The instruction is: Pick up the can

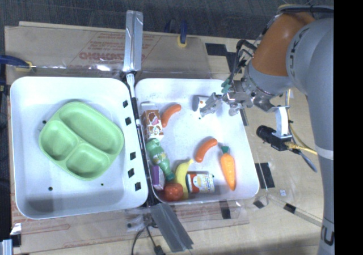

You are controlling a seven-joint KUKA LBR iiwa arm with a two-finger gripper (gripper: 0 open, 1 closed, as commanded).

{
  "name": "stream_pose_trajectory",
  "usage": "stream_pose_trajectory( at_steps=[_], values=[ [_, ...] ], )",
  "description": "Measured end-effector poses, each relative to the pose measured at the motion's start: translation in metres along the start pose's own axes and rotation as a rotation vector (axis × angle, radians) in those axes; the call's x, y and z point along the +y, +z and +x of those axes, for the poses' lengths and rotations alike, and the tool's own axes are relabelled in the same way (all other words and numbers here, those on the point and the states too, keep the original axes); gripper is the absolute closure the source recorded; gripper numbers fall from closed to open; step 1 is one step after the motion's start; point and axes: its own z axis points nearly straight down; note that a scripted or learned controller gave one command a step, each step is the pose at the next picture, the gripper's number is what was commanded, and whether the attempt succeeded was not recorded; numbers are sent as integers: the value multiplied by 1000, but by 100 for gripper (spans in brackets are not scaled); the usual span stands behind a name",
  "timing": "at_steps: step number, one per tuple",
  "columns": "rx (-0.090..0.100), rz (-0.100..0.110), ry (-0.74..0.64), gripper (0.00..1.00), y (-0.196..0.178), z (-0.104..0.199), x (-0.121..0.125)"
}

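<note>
Two shallow white bins are seen side by side on the bench. The left white bin holds a light green plastic divided plate, lying near its middle. The right white bin is taken as the landmark for everything else.

The small can with a red and white label is found lying on its side near the front edge of that bin, about midway along it. It is touched on its left by a yellow banana-shaped toy, and a red tomato-like ball is seen just beside it at the front left corner. A plastic orange carrot with a green top lies just to the right of the can, close to the bin's right wall. A short orange sausage-shaped piece is placed near the bin's middle, and a second one toward the back left. Along the left wall a small red and white carton and a green bottle are lined up.

The metal two-finger gripper is held over the back right part of the bin, well apart from the can. Whether its jaws are parted or closed cannot be told, and nothing is seen held by it.
</note>
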Motion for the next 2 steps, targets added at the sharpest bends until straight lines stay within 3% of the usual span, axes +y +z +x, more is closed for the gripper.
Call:
stream_pose_trajectory(
  at_steps=[1,2],
  values=[
    [0,0,196,0,25,73,0],
    [0,-3,218,0,-24,9,0]
  ],
)
